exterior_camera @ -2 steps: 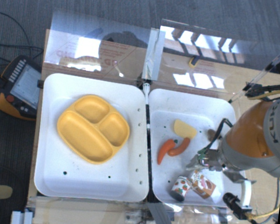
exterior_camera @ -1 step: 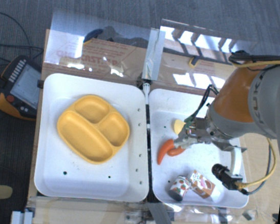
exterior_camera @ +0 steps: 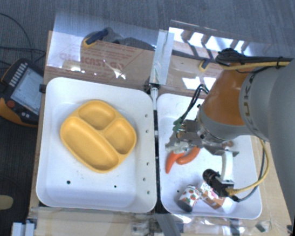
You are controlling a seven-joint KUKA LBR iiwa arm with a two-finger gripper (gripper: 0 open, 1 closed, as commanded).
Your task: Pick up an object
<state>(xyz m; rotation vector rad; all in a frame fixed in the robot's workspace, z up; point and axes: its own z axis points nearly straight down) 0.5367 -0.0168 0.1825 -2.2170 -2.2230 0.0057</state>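
Gripper over carrot in right bin; finger state unclear. Likely light, stiff, slick; grasp mid-body.

The bench is carrying two shallow white bins side by side: the left bin at 9 o'clock, the right bin at 3 o'clock, their inner rims touching. A cardboard sheet is lying at 11 o'clock.
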